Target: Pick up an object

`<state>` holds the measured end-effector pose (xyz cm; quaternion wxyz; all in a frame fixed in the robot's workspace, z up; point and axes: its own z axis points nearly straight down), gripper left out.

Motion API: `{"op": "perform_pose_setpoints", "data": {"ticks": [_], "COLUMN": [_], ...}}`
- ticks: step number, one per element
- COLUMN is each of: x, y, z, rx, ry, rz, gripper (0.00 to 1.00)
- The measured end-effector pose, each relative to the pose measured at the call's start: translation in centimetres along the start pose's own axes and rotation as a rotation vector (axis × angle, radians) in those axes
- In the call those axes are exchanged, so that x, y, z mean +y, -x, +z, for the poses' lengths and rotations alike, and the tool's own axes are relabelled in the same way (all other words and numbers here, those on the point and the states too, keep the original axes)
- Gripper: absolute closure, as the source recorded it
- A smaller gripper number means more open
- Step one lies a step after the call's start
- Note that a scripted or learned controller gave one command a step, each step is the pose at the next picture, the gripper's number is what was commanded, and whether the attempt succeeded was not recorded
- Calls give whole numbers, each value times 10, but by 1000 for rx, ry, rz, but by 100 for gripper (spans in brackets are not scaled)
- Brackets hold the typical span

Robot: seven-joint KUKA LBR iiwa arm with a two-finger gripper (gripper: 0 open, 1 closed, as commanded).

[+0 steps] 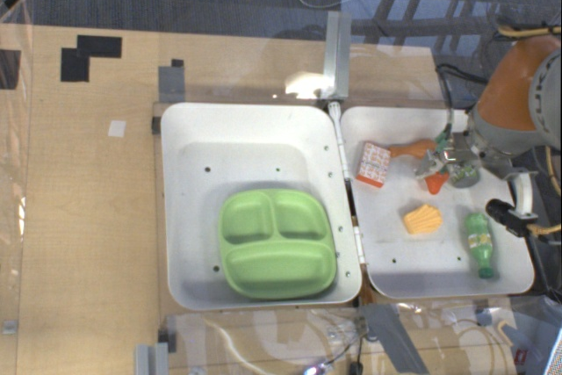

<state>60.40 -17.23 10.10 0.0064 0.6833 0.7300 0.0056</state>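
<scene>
Two white bins are sitting side by side under the single overhead camera, and we are reaching into the right bin [378, 272] from the right edge of the view. Our gripper [446, 162] is hanging low over the upper part of that bin, with the grey wrist and its orange band [518, 88] rising behind it to the upper right. We are not able to make out from this angle how our end effector is set, and nothing is showing as clearly held.

Just below the gripper tip, an orange-red piece [436, 183] is lying on the bin floor, touching or nearly touching the metal tip; we cannot tell which. Running left from the gripper, an orange handle-like object [411, 149] is lying on the bin floor, and past its far end a small red-and-white checked box [373, 164] is lying near the bin's left wall. Below the gripper, well clear of it, a yellow ridged piece [422, 219] is resting on the floor. Below and to the right of the gripper, a green bottle [479, 246] is lying on its side near the bin's right wall.

Far to the left of the gripper, across the divider, the left bin [189, 136] is holding a green sectioned tray [277, 243], lying flat in its lower half.
</scene>
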Motion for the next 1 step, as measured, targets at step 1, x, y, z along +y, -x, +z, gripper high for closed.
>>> {"op": "perform_pose_setpoints", "data": {"ticks": [1], "x": [39], "y": [-120], "z": [-85], "rx": [2], "ry": [-10], "rz": [10], "gripper": [100]}}
